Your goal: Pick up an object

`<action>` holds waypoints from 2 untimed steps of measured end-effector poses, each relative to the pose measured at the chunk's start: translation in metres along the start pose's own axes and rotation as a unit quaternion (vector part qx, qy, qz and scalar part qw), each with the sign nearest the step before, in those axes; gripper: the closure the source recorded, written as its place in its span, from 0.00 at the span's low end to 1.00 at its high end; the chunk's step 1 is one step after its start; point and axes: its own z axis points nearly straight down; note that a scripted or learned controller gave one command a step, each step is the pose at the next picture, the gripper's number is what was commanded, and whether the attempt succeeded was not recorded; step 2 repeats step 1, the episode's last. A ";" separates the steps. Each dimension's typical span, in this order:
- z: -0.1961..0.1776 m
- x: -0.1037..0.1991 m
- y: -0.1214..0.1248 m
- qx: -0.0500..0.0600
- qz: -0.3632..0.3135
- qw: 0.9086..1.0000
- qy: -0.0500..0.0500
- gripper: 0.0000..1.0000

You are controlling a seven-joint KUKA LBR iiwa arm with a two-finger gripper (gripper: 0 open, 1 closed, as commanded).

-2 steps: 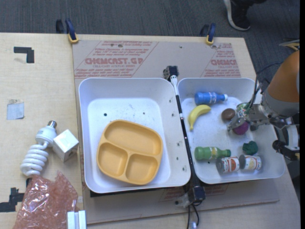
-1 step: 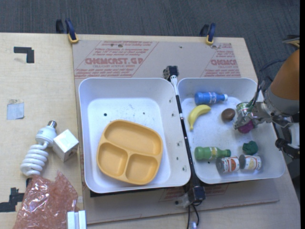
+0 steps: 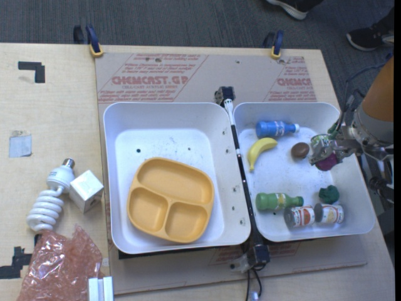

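Brown cardboard sheet (image 3: 156,74) w/ red CHEMCAST print covers the bench, clipped down at the back by two blue-and-yellow clamps (image 3: 94,42), and two shallow white bins sit side by side on it.

Left bin (image 3: 119,124) has just a yellow divided plate (image 3: 170,198), three compartments, lying toward the front.

Right bin (image 3: 360,221) has most of the stuff: blue bottle (image 3: 274,128) on its side near the back, yellow banana (image 3: 260,149) just in front of it, small brown round thing (image 3: 300,150) to the right of the banana. Toward the front there's a green bottle (image 3: 278,200) on its side, a small dark green object (image 3: 329,194) near the right wall, and two small cans (image 3: 313,215) lying end to end at the front edge.

Arm comes in from the right; gripper (image 3: 327,149) is over the right bin's right side, near the brown thing. There's a magenta object (image 3: 326,162) right at the fingertips and it looks pinched between them, with crinkly clear/silvery stuff around it, tbh can't make out what it is.

Off to the left on the bare bench: a spiral CFL bulb (image 3: 50,196), a white cube (image 3: 86,190) touching it, and a crumpled pinkish plastic bag (image 3: 59,265) at the front.
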 end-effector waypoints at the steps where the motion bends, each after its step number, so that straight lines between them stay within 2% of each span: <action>1: -0.025 0.035 0.016 0.000 0.000 1.000 0.000 1.00; 2: -0.025 0.035 0.016 0.000 0.000 1.000 0.000 1.00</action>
